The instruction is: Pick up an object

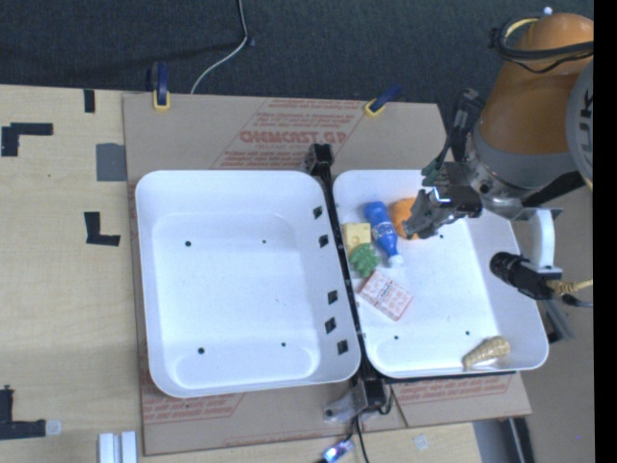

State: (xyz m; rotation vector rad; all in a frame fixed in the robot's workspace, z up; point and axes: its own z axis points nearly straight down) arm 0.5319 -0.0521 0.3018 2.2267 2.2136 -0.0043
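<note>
Hovering near the right bin's (501, 287) far edge, the gripper (421, 222), whose opening I cannot tell, sits beside the blue bottle (382, 228), probably light, rigid and slippery, best grasped across its middle.

You are looking down on a robotics lab bench, not a home or shop. Two shallow white bins (145, 196) sit side by side on a printed cardboard sheet (280, 133) clamped to a wooden bench (58, 287) with blue and yellow clips (159, 83). Black tape marks (26, 136) dot the benchtop, a cable (227, 51) trails over dark carpet (337, 27), and the industrial arm (535, 95) reaches over the right bin.
</note>
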